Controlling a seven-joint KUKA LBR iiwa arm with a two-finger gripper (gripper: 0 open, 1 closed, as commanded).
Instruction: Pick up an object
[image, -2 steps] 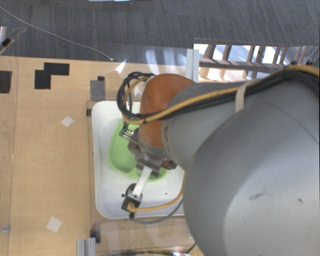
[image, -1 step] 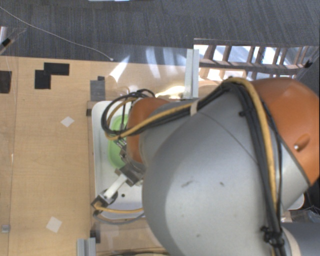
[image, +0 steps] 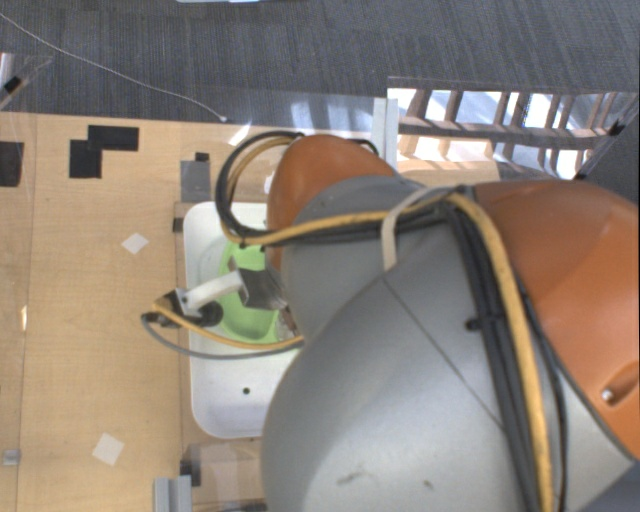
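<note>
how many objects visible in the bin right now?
1: a green object in the white bin, partly under the gripper. The arm covers much of the bench, so more may be hidden.

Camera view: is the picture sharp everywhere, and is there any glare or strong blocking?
In the camera view the arm sits close to the lens, looks soft and covers most of the bins; the white bin and green object are fairly sharp; bright glare falls on the slatted structure at the top right.

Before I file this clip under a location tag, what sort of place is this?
Most likely a robotics lab or test cell, not a home. A big grey and orange industrial arm with loose cabling reaches over a shallow white bin on a wooden bench bearing black marker shapes.
</note>
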